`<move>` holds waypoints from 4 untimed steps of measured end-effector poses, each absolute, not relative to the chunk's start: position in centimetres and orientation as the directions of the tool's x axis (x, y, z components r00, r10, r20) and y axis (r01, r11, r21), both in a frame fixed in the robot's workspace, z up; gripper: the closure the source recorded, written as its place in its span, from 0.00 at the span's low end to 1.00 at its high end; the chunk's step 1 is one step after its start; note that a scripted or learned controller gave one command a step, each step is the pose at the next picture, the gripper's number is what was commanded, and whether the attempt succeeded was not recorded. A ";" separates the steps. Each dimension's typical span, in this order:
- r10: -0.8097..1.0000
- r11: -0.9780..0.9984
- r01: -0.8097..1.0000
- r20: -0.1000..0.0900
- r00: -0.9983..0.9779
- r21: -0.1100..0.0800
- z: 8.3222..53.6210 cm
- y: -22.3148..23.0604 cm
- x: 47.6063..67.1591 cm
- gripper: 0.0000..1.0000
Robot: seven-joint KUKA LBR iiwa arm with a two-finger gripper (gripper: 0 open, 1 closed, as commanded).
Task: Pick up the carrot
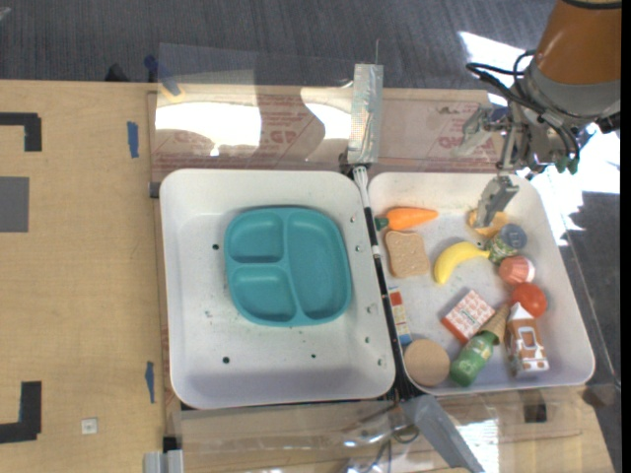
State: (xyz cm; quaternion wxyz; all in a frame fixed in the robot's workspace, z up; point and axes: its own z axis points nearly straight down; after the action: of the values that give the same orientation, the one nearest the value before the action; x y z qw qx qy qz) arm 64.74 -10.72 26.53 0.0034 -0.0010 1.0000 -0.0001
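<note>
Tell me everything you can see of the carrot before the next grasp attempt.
The carrot is a small orange toy, smooth and plastic-looking, with a green stub at its left end and a tapered tip pointing right. It lies flat, nearly level across the view, at the upper left of the right bin, close to the divider between bins. The bread slice sits just below it, possibly touching. The hand hangs to its right, apart from it.
</note>
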 end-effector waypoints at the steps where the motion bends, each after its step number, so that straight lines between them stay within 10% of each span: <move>1: 0.234 0.972 0.234 -0.002 -0.972 0.001 10.6 -9.4 59.9 0.00; 3: 0.748 0.663 0.748 0.001 -0.663 0.002 8.6 -9.0 63.3 0.00; 4: 0.748 0.664 0.748 -0.006 -0.664 0.001 9.9 -9.2 63.4 1.00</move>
State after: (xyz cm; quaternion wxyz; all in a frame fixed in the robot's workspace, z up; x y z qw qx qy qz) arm 63.43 -9.24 9.94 0.0028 0.4098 0.9122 -0.0006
